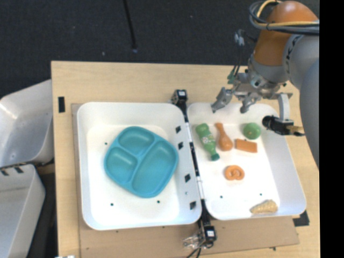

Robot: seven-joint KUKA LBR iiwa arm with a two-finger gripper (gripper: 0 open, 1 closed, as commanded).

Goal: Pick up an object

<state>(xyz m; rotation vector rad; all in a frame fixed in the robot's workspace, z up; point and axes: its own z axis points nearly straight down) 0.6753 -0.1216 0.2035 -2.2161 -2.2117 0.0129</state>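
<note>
Fingers (pixel 221 99) of the gripper (pixel 234 102) stand spread apart with nothing between them, so we read the pincer as open and empty, poised over the far edge of the right bin (pixel 279 187). We judge it hangs there because every pickable thing lies in that bin, just below it in the view.

Nearest sit the green bottle (pixel 207 140) and the orange drumstick-shaped piece (pixel 223 137), lying side by side, close together. A green round piece (pixel 251 130) rests a little to the right, with an orange block (pixel 246 146) just beside it. Further toward the near rim we see an orange ring (pixel 234 172), and a tan cone-like piece (pixel 264 207) at the near corner, well apart from the rest.

The left bin (pixel 91 208) holds a blue divided plate (pixel 141 161), flat and wide, which we judge a poor target for two fingers. The small pieces lie loose and separate, which favours a clean descent.
</note>
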